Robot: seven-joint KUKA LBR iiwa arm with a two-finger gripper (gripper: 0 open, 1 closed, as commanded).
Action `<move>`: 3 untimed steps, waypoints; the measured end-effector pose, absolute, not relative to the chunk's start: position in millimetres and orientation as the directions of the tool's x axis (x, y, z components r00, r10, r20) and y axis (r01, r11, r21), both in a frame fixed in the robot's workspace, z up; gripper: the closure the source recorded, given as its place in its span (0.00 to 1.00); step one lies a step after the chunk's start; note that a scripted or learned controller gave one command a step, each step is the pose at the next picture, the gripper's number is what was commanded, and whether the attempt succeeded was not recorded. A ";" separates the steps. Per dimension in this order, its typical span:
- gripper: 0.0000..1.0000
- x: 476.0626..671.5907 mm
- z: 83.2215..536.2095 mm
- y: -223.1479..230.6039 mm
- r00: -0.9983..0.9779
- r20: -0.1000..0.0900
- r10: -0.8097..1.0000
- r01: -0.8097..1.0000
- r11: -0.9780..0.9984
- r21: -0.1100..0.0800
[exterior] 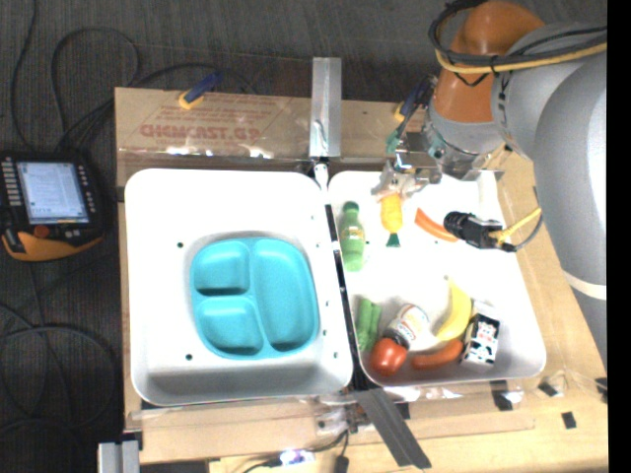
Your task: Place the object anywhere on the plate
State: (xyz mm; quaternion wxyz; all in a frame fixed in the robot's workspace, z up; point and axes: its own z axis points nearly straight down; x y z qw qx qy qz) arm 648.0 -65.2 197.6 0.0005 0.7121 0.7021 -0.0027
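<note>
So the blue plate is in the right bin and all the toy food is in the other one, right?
Not quite. The camera view shows the blue plate in the left bin, with no food on it. The toy food, like the banana and tomato, is in the right bin.
</note>
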 end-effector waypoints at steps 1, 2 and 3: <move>1.00 595.0 182.6 -4.7 -0.108 0.000 0.994 0.994 0.108 -0.004; 1.00 571.8 189.5 49.6 -0.239 0.000 0.971 0.971 0.239 -0.003; 1.00 536.6 182.7 89.1 -0.596 0.003 0.803 0.803 0.596 -0.002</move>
